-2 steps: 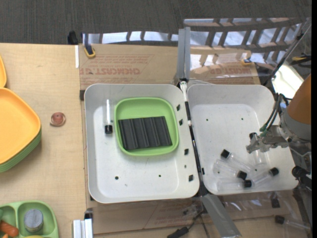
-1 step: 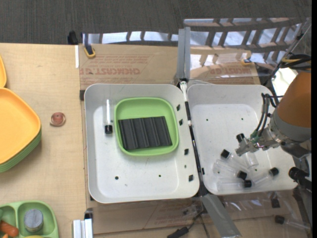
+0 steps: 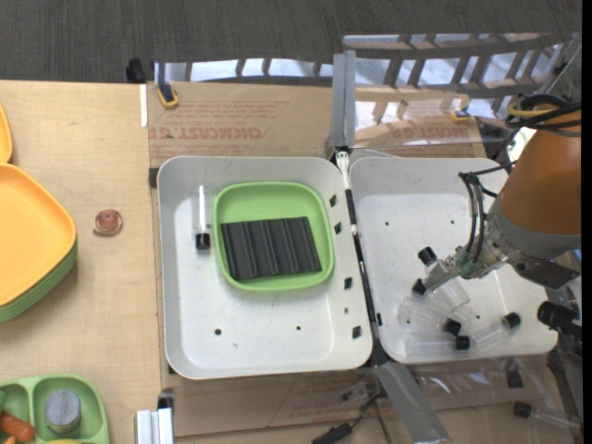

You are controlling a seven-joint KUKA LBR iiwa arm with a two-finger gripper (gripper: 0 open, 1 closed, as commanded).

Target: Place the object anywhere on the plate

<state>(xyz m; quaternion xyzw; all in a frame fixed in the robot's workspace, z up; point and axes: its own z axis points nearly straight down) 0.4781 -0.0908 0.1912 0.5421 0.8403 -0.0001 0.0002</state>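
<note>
Yellow plates (image 3: 32,239): stacked at the far left, cut off by the frame edge.
Red knob (image 3: 108,220): a small round piece lay on the tabletop (image 3: 111,137) just right of the plates; its kind was hard to make out.
Divided tray (image 3: 51,414): green, at the bottom left corner, cut off; it held a grey round thing and something orange.
Cardboard (image 3: 240,123): lay flat behind the bins, printed in red with letters that appeared reversed, reading roughly "CHEMCRETE"; the smaller print was too small to read.
Left bin (image 3: 185,340): held a marker and the green plate.
Marker (image 3: 202,218): white with a black cap, lying just left of the plate, apart from it.
Plate (image 3: 274,202): green, with a black ribbed block (image 3: 275,248) lying on it.
Right bin (image 3: 407,192): held clear tubes with black caps (image 3: 458,326), hard to separate against the white floor.
Arm (image 3: 546,192): reached in from the right, partly cut off.
End effector (image 3: 442,271): low over the right bin among the tubes; whether open or closed could not be told.
</note>
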